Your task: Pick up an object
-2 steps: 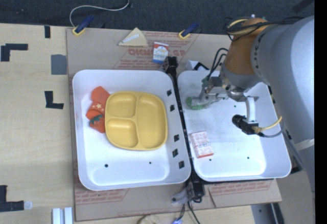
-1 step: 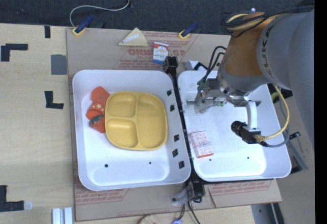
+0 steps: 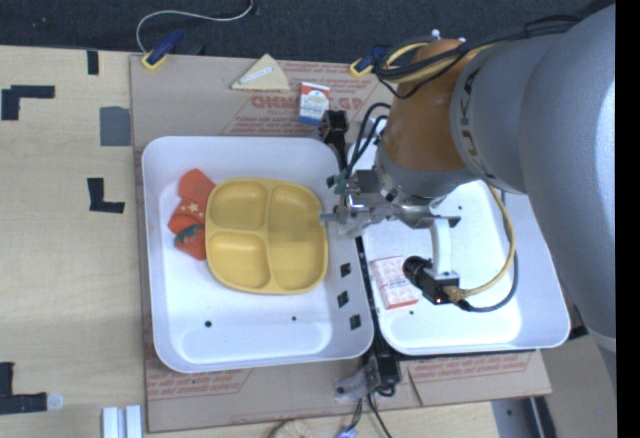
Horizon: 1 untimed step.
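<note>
A yellow divided plate (image 3: 266, 234) lies in the left bin (image 3: 250, 341). An orange and red toy (image 3: 189, 213) rests against the plate's left edge, partly tucked beside it. In the right bin (image 3: 500, 321) a small white packet with red print (image 3: 392, 283) lies near the bin's left wall. The gripper (image 3: 345, 208) hangs over the divide between the two bins, right at the plate's right rim, under the orange wrist band (image 3: 425, 116). Nothing is seen held in it.
A small red, white and blue box (image 3: 314, 103) stands on the cardboard behind the bins, with a pale triangular piece (image 3: 263, 74) to its left. The bulky grey arm (image 3: 560, 136) covers much of the right bin. Cables (image 3: 480, 291) loop over that bin's middle.
</note>
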### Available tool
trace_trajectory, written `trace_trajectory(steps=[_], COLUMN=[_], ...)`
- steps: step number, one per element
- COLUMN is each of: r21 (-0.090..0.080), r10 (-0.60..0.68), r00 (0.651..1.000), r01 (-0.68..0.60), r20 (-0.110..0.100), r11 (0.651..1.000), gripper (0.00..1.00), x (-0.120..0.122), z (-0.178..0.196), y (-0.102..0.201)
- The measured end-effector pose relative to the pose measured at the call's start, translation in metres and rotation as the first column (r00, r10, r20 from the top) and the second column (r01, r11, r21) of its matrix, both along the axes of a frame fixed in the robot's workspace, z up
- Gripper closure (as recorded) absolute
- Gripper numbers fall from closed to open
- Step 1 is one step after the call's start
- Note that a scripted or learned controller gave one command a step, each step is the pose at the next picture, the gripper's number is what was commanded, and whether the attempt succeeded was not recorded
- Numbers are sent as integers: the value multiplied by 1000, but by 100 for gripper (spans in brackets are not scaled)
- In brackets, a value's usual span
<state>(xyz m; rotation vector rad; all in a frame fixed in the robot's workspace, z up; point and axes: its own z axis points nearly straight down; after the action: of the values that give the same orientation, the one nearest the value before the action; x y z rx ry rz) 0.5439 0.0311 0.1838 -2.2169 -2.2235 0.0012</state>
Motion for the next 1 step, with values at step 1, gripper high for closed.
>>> trace_trajectory(steps=[1], r21=[-2], r10=[-3], r00=[1000], r01=[3], r20=[2], r11=[1000], gripper=[100], x=[0], z=[23], y=[-50])
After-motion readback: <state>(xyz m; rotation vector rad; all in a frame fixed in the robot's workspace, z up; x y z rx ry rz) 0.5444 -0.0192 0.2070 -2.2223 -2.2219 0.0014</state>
